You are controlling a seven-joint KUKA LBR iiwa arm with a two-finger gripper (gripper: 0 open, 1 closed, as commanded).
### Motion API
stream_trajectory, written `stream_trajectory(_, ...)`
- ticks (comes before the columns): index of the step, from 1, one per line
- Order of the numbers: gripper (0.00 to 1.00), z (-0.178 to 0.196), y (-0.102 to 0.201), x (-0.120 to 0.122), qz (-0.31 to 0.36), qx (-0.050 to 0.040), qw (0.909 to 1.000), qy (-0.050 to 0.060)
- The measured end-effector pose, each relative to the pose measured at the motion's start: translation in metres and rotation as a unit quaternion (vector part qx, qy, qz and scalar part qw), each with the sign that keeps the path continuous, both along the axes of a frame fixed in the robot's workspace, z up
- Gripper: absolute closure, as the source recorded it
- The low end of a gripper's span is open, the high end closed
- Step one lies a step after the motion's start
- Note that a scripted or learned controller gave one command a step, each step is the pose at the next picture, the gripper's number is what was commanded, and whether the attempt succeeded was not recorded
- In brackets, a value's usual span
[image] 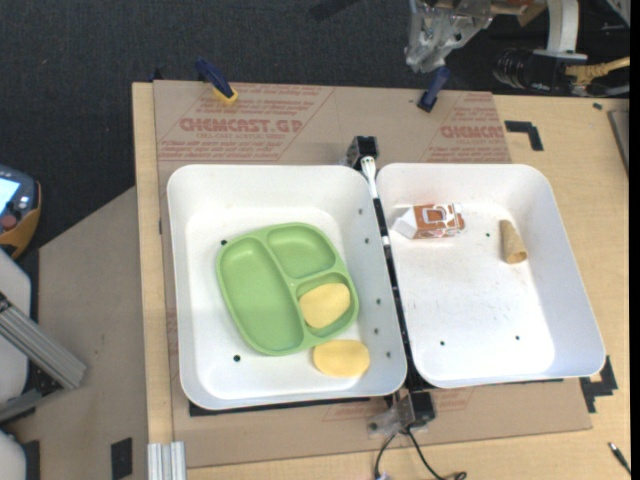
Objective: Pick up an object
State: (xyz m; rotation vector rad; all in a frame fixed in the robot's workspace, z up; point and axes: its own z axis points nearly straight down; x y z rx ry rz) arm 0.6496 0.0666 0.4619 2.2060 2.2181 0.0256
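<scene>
Yellow piece (341, 358) sits nearest the camera, loose on the left bin (190, 268) floor, just beside the green tray's (255, 293) near corner. A second yellow piece (325, 305) lies in the tray's small compartment; the other two compartments hold nothing. Right bin (560, 298): a white and orange-brown packet (430, 221) near the divider, and a tan cork-like cylinder (512, 240) further right, well apart from it. Desk (90, 298) is cardboard-topped, with blue clamps (218, 81) at the far edge.

Gripper (432, 48) is parked high past the far edge, over neither bin, holding nothing. Can't tell if the fingers are spread or pressed together, too blurred.

Judgement: approach not begun. Best target is probably the cylinder: isolated, clear floor all round. Come straight down, with the fingers straddling its short axis so it doesn't roll. The packet looks flat and slippery, and the tray-side pieces risk clipping the rim.
</scene>
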Motion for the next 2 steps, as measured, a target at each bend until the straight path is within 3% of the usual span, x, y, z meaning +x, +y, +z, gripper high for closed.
stream_trajectory(1,1.0,-0.216,0.061,-0.003,-0.001,-0.0016,0.9998,0.019)
stream_trajectory(2,1.0,-0.256,0.047,-0.062,-0.004,-0.0015,0.9999,0.016)
